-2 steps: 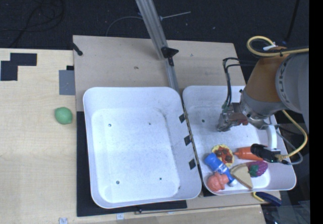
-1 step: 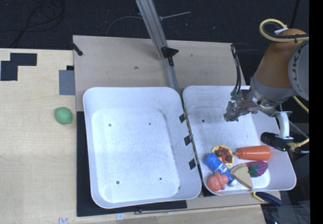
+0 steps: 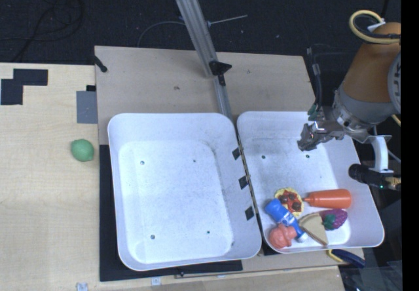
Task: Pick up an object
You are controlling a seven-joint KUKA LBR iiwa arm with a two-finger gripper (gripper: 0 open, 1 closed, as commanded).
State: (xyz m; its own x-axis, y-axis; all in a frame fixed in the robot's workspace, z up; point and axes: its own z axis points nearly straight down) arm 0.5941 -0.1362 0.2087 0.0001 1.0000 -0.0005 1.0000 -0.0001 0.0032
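Note:
My gripper (image 3: 309,139) hangs over the upper part of the right bin (image 3: 278,132), with nothing visible between its fingers. The toys lie in that bin's near right corner, well below the gripper: an orange bottle-shaped toy (image 3: 327,199), a yellow and red toy (image 3: 289,200), a blue toy (image 3: 281,213), a pink toy (image 3: 281,236), a purple toy (image 3: 335,219) and a tan wedge (image 3: 315,229).
The left bin (image 3: 171,188) lies beside the right one, joined by black clips (image 3: 242,181). A green ball (image 3: 82,150) rests on the bench left of the bins. A slanted metal rail (image 3: 200,31) rises behind the bins.

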